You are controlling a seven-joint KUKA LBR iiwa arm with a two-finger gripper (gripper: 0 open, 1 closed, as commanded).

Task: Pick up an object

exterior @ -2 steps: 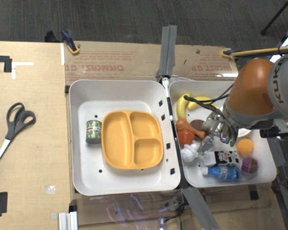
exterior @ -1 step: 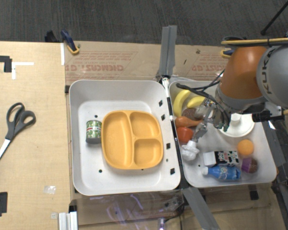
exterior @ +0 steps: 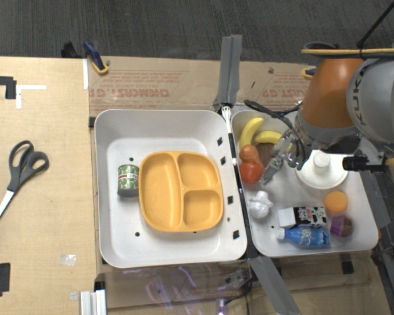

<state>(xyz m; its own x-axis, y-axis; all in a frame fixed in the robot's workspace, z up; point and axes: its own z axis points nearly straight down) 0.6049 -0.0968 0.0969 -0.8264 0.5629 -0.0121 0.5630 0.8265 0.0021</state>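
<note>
1. Desk (exterior: 39,241) of pale wood carries two shallow white bins side by side, the left bin (exterior: 108,241) and the right bin (exterior: 364,241), with a grey divider between them.
2. Left bin holds an orange sectioned plate (exterior: 181,191) lying flat near its middle, and a small green can (exterior: 127,179) on its side, touching the plate's left rim.
3. Right bin holds a yellow banana (exterior: 255,131) at the far end, a red and orange pepper-like item (exterior: 251,166) just below it, a crumpled white object (exterior: 260,206), a small patterned box (exterior: 310,214), a blue bottle (exterior: 307,236) lying flat, an orange ball (exterior: 335,201) and a purple item (exterior: 341,226).
4. Arm (exterior: 345,97) reaches over the right bin from the right; its jaws (exterior: 276,166) hang just beside the red item, slightly parted, with nothing seen between them.
5. A white round part (exterior: 320,168) sits under the wrist.
6. Scissors (exterior: 18,172) lie on the desk, well apart from the bins, to the left.
</note>
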